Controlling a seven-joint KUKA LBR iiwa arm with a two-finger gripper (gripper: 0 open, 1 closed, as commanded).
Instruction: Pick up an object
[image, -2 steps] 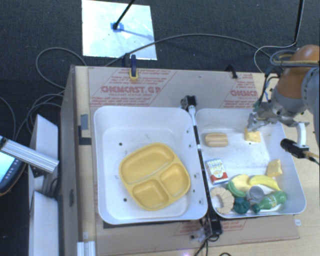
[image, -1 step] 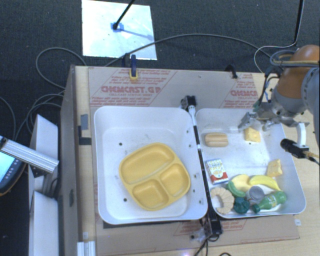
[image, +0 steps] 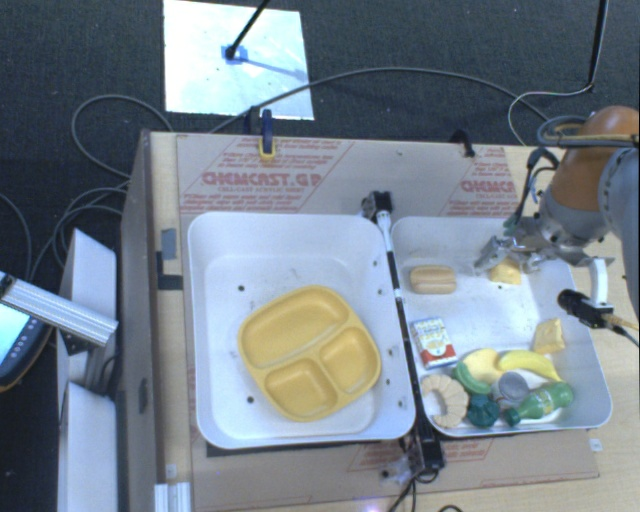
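Claw (image: 505, 257) at upper right of frame sits over small yellow wedge (image: 507, 273) in right bin (image: 600, 400), jaw state can't tell; looks light, stiff, grab its flat sides.

Dark carpet (image: 80, 60) surrounds the bench (image: 330, 165); cables (image: 420, 75) trail across it. A pale sheet (image: 235, 60) lies beyond the bench's far edge.

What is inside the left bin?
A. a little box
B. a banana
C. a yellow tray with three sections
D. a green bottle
C: the yellow tray lies flat in the left bin, while the banana sits in the right bin.
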